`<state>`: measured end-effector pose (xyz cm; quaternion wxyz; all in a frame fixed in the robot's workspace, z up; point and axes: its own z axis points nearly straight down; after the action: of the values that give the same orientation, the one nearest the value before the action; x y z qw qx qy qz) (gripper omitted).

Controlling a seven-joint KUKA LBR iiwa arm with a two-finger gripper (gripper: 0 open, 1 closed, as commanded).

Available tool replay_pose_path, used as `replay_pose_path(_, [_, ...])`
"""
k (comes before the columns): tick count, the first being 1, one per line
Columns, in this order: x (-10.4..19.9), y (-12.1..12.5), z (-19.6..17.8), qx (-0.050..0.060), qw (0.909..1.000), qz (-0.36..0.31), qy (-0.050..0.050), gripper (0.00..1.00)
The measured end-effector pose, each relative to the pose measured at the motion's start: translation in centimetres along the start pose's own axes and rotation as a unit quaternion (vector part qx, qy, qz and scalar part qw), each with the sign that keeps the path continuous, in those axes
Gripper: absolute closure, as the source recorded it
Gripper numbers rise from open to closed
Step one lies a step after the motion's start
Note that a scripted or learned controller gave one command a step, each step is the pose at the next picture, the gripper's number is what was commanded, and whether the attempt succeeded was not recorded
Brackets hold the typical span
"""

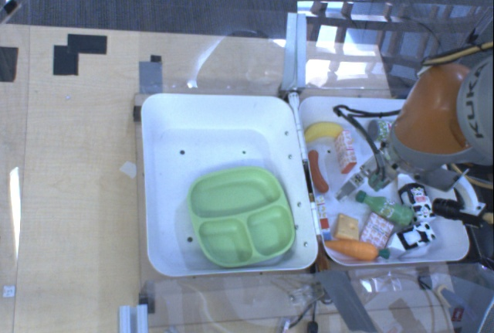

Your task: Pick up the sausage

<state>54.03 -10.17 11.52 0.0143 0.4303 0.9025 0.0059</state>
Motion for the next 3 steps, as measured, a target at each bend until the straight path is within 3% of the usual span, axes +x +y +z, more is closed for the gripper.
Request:
replay_pose_path(1, [-7.8, -3.1, 2.6, 0.007, 0.9994, 0.033, 0.004, 0.0])
replay_pose_path(2, [-7.8, -2.7, 1.3, 0.004, 0.9995, 0.032, 0.002, 1.0])
replay_pose_path(3, [-7.8, -2.7, 1.4, 0.004, 0.9995, 0.032, 0.003, 0.0])
